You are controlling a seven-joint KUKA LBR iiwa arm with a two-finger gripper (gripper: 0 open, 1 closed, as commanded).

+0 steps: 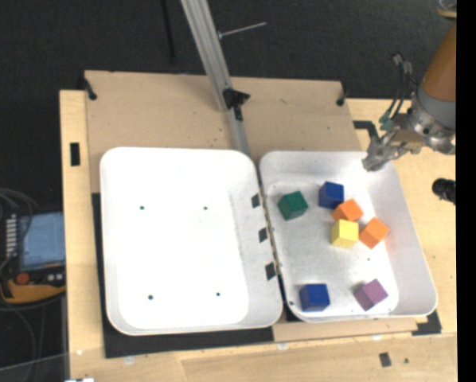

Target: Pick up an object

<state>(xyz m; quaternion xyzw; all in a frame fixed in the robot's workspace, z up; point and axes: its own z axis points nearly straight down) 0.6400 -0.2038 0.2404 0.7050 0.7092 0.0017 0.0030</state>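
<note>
- The left bin [178,237], a shallow white tray with rounded corners and a smooth matte floor, fills the centre-left of the frame; four small dark dots mark its floor.
- A slim metal rail [210,50] slants from the top centre down to the gap between the two trays.
- The right bin [405,213], of the same white moulded shape, lies just beside the first, centre-right of the frame, and holds seven small cubes with flat, plain faces.
- Count by colour: one green cube [293,205] at its upper left; two blue, one blue cube [331,194] near the top and a second blue cube [314,296] at the bottom; two orange, an orange cube [349,210] and another orange cube [374,232]; one yellow cube [345,233] between them; one purple cube [371,294] at lower right.
- The gripper [375,159] hangs over the right bin's upper right corner, pointing down-left, apart from every cube; I cannot tell how wide it stands.
- The arm [438,78] enters at the upper right, its orange band above the grey wrist.
</note>
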